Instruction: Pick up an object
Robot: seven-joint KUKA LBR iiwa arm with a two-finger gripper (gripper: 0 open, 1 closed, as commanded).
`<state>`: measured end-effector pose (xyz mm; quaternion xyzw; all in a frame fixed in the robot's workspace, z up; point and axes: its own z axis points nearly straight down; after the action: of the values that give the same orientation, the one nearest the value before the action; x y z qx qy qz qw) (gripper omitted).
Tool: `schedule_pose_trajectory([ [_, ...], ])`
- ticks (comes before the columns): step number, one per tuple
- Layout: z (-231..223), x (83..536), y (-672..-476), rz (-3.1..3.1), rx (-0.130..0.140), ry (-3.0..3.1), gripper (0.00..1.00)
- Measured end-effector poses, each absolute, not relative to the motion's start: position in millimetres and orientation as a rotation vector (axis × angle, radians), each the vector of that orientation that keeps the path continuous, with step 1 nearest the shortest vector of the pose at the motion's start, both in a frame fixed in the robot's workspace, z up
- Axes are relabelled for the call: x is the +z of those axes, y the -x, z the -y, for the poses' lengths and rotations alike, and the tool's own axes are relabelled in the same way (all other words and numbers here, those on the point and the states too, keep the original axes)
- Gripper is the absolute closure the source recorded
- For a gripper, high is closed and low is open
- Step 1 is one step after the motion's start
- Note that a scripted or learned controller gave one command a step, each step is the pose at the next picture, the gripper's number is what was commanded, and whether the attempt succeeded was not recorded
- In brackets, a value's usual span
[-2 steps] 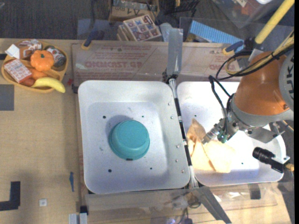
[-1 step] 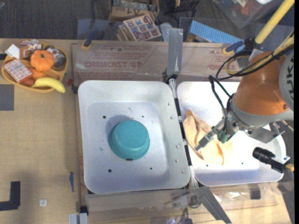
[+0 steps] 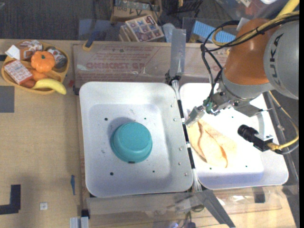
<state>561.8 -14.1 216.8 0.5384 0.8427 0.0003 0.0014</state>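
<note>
Item one, the left bin (image 3: 95, 103): white, shallow, holding a teal bowl (image 3: 132, 142) turned upside down near its middle, nothing touching it. Item two, the right bin (image 3: 273, 172): white, brightly lit, holding a flat, floppy tan object (image 3: 213, 144), perhaps a cloth or a peel, lying along the bin's left half near the divider between the bins. Item three, the gripper (image 3: 195, 115): it hangs at the upper left of the right bin, just above the near end of the tan object, and we cannot tell whether it is open or closed, nor whether it touches the object; we see nothing held in it. Item four, a small black fitting (image 3: 249, 133) stands over the right part of that bin, apart from the tan object. Item five, beyond the bins on the table (image 3: 38, 151): a dish of toy food (image 3: 34, 68) at far left, well apart from the work. We judge the tan object the likelier target, being directly under the gripper. To do the step well, we would come down over a raised fold, not a flat edge, keep clear of the bin wall and divider, close firmly, and lift slowly, since a limp thing may slip or drag.
</note>
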Motion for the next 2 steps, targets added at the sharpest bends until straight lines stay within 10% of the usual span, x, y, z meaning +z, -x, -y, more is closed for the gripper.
schedule_pose_trajectory([
  [2, 136, 95, -595.2, -2.607, 0.005, -1.738, 0.0],
])
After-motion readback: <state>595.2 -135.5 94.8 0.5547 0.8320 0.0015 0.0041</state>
